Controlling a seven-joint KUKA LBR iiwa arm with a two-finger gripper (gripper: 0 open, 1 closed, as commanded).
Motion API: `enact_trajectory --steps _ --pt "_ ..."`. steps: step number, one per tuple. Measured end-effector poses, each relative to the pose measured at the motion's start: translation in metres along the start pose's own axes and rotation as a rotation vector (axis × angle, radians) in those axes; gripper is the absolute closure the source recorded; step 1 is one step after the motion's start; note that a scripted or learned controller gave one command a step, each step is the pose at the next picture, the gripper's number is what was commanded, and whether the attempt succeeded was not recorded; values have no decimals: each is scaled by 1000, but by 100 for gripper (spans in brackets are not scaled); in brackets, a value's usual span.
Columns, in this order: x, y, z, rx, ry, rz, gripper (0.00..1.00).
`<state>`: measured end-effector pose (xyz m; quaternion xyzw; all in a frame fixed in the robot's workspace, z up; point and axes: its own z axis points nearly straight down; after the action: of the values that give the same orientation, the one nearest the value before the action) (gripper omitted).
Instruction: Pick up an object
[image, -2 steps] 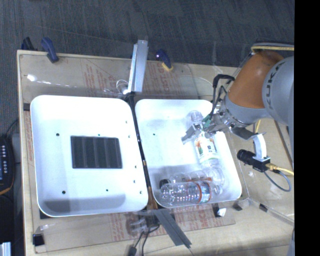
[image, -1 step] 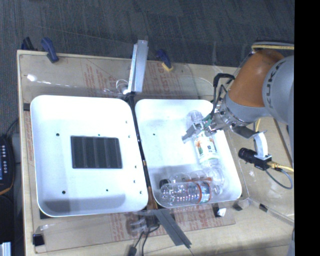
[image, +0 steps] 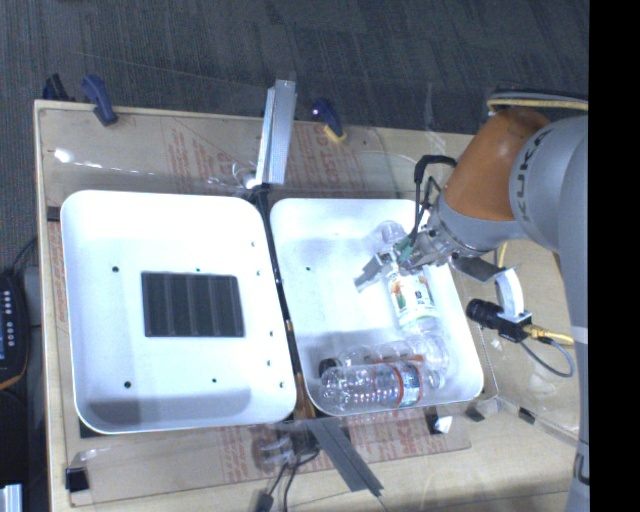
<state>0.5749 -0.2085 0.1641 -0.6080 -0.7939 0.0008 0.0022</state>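
The arm (image: 520, 180) reaches in from the right, its orange band sitting above the far right corner of the right bin (image: 320, 290). The gripper (image: 392, 262) is down inside that bin, in its upper right part. Its fingers are spread apart, one grey finger pointing left toward the bin's middle, and nothing sits between them.

A clear plastic bottle with a white label (image: 412, 298) lies directly beside the gripper, its cap end up under the fingers and its body running toward the near right corner. Contact between fingers and bottle cannot be judged.

A second clear bottle with a red-brown label (image: 382, 384) lies on its side along the near wall of the same bin, well apart from the gripper.

The left bin (image: 100, 300) holds a dark ribbed rectangular block (image: 193, 305) near its centre.
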Motion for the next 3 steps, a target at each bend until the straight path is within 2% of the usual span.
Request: enact_trajectory --steps 1,2,3 --pt "-2 3 -14 -2 -2 -31 0" --pt "-8 24 -9 -3 -3 -63 0" --pt "-11 31 -22 -2 -3 -11 0"
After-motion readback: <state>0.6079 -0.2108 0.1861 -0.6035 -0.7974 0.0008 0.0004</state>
